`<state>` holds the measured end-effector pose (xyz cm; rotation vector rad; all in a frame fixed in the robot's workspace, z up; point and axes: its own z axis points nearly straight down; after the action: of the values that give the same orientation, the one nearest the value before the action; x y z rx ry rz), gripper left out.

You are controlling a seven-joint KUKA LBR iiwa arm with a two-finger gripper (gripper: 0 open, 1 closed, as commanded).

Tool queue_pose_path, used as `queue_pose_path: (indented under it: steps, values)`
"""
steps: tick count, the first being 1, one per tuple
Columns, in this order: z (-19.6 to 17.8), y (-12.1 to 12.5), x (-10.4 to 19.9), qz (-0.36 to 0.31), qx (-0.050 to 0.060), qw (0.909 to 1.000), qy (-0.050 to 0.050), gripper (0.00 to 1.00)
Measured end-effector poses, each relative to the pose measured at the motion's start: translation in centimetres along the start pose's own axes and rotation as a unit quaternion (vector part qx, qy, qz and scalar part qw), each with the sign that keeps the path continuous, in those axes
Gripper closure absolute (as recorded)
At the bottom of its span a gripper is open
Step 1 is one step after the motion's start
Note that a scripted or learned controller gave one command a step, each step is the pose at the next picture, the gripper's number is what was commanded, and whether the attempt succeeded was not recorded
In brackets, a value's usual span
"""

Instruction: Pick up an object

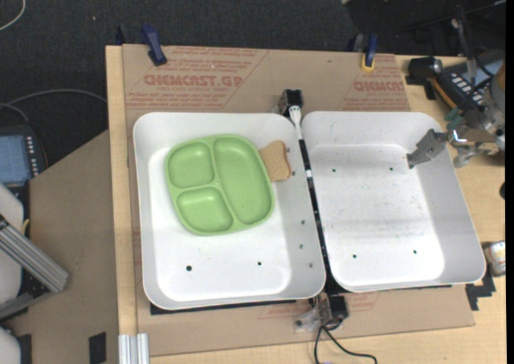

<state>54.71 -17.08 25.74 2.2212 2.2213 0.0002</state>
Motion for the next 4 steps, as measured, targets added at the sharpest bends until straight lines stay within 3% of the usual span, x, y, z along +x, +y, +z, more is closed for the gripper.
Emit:
queue_pose_path:
  steps: [1,2,3,4]
  values:
    - [-13.4,-3.9,4.8,-0.003,-0.008,1.0,-0.001,0.0]
    - [-22.1,-6.8,4.8,-0.001,-0.006,1.0,-0.001,0.0]
    - [-22.6,-6.7,4.8,0.0,-0.003,1.0,-0.002,1.0]
    - [-12.2,-6.8,8.1,-0.001,0.006,1.0,0.001,1.0]
